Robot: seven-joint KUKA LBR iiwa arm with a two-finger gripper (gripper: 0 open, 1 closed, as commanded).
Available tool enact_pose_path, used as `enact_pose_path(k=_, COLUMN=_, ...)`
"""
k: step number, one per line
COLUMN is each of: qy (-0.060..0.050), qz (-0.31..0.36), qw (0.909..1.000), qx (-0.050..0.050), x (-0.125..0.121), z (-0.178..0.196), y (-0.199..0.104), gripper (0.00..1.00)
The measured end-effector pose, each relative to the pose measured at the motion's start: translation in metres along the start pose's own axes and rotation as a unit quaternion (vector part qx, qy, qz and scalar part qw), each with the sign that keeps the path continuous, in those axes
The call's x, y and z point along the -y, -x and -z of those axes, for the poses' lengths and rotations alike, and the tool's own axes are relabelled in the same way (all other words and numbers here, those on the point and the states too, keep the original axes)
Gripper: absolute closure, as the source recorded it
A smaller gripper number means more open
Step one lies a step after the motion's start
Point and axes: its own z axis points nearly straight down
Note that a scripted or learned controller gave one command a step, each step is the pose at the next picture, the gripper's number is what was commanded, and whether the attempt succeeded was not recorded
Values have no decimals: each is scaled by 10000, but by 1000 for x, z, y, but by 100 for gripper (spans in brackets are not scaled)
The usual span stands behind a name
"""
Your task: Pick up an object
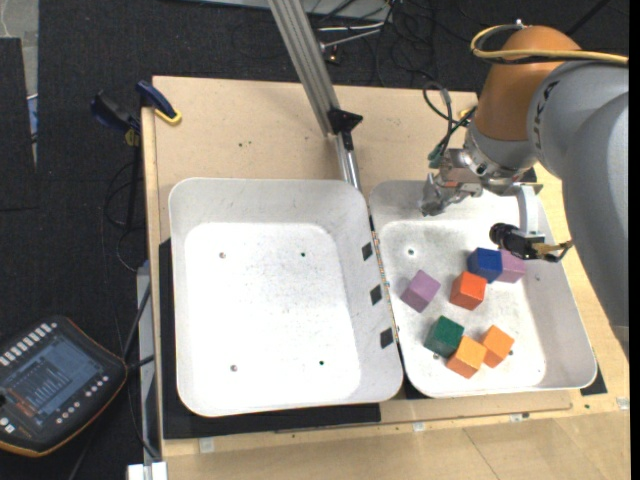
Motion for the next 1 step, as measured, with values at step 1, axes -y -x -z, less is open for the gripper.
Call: enact_pose_path(k=1, qy=13, qz=-9, qw=10000, qx=-3, x=1, z=44, y=-4, gripper=100)
